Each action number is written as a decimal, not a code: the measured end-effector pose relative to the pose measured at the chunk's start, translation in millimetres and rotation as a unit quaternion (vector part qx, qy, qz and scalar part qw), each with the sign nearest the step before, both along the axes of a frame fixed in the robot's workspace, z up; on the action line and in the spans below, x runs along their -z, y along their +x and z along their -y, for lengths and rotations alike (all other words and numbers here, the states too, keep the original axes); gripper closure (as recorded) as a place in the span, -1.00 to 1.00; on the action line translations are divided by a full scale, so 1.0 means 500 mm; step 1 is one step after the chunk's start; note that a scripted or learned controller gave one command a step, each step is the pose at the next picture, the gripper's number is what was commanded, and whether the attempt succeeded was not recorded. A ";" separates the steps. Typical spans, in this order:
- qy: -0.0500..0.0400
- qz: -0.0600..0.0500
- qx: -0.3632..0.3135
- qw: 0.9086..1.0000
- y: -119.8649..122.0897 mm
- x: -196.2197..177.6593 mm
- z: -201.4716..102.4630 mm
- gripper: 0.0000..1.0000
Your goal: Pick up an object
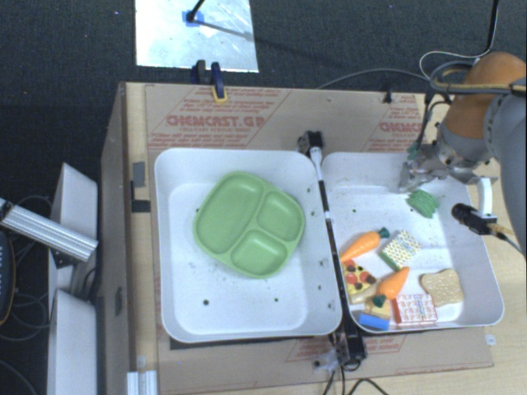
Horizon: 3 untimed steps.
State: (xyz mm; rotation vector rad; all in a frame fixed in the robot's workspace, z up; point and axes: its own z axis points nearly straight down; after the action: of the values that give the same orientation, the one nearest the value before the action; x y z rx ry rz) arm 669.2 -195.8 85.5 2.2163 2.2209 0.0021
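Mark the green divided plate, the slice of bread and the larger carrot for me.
green divided plate (249,223): camera view, middle ridge between compartments.
slice of bread (443,286): camera view, centre of the slice.
larger carrot (361,244): camera view, mid orange body.

side by side on counter (247,109): left bin (177,303) with divided plate (249,223), right bin (486,299) with toy foods (394,282) at front.

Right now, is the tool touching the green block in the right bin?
Cannot tell. In the camera view the tool sits just above the green block, their outlines meeting, but the slanted angle hides any gap or contact.
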 end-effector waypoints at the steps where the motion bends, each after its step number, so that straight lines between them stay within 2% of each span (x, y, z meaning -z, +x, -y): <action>1: 0.001 -0.001 0.000 1.000 -0.119 0.002 -0.069 -1.00; 2: 0.001 -0.002 0.001 1.000 -0.243 0.003 -0.139 -1.00; 3: 0.001 -0.001 0.001 1.000 -0.352 0.002 -0.147 -1.00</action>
State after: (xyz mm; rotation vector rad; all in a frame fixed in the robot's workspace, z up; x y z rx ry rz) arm 493.1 -122.4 84.5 2.2198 2.2216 0.0010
